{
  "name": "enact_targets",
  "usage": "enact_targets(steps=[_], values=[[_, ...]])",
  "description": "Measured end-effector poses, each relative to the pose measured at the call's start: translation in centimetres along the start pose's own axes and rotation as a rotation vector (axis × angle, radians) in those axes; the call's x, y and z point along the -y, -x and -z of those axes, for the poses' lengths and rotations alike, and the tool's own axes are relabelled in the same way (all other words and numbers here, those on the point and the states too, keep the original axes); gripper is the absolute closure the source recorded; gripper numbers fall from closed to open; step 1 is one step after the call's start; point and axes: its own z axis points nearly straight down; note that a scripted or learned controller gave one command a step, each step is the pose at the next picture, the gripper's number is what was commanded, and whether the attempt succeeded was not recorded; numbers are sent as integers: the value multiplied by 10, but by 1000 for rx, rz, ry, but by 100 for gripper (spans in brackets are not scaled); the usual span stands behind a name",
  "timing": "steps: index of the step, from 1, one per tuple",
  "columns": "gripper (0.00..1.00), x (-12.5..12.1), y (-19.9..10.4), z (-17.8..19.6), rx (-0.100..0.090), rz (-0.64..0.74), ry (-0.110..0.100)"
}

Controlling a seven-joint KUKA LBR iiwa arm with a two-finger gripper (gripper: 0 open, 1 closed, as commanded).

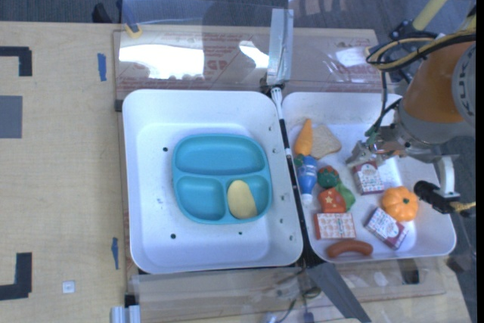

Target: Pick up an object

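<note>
Sausage (349,248) lies at the lower edge of the right bin (446,234), with pumpkin (399,203) and cartons (335,225). Left bin (144,163) holds a blue tray (219,155) containing a lemon (241,199). End effector (370,151) state: cannot tell.

Light wooden bench (60,163) with black angular markings and blue tape strips. Directly on it, side by side and touching along their inner edges: a shallow white plastic bin on the left (144,185) and a matching shallow white plastic bin on the right (439,234). Clear plastic sheeting (189,49) lies behind both.
</note>
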Motion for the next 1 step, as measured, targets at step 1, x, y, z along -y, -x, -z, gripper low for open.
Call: enact_targets(steps=[1], values=[[100,-28,-62,84,-4,-3,-1]])
